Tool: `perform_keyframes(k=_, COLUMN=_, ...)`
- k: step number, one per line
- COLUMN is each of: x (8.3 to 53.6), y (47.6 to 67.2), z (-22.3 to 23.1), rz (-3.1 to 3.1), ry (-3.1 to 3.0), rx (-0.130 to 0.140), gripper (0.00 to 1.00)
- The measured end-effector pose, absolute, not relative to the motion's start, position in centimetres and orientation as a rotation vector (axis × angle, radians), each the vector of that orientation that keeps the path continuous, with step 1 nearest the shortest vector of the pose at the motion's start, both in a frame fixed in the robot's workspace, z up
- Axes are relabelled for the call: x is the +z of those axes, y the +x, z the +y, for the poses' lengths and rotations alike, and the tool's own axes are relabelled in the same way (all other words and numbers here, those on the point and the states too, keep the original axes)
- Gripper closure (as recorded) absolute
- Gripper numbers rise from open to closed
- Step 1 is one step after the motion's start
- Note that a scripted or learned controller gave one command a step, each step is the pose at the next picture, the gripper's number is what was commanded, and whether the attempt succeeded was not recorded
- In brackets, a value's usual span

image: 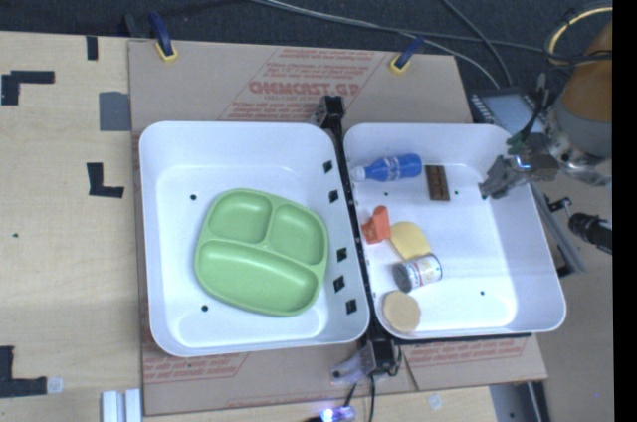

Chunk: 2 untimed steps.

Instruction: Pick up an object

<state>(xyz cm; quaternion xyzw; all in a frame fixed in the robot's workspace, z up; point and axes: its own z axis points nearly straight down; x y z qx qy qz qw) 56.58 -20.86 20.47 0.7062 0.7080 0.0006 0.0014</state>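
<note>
The right bin (498, 311) holds several small objects. A blue bottle (391, 168) lies near its back wall, with a small brown block (436, 182) beside it. An orange piece (375, 226), a yellow piece (409, 239), a small can (418, 272) and a tan round disc (402, 312) cluster at the bin's left side. My gripper (506, 175) hangs over the right bin's far right edge, open with nothing between its fingers. It stands apart from all the objects, with the brown block nearest.
The left bin (164, 211) holds a green divided plate (263, 251). A black divider (344, 211) runs between the bins. The arm's orange band and grey wrist (587, 106) stand at the right edge. Cables lie behind the bench.
</note>
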Motion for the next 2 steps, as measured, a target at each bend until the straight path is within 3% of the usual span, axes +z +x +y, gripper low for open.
perform_keyframes(k=1, x=26.8, y=56.6, z=-20.5, rz=2.219, ry=2.214, rx=0.004, gripper=1.0)
perform_keyframes(k=2, x=28.4, y=56.7, z=-20.5, rz=2.222, ry=2.219, rx=0.0, gripper=1.0)
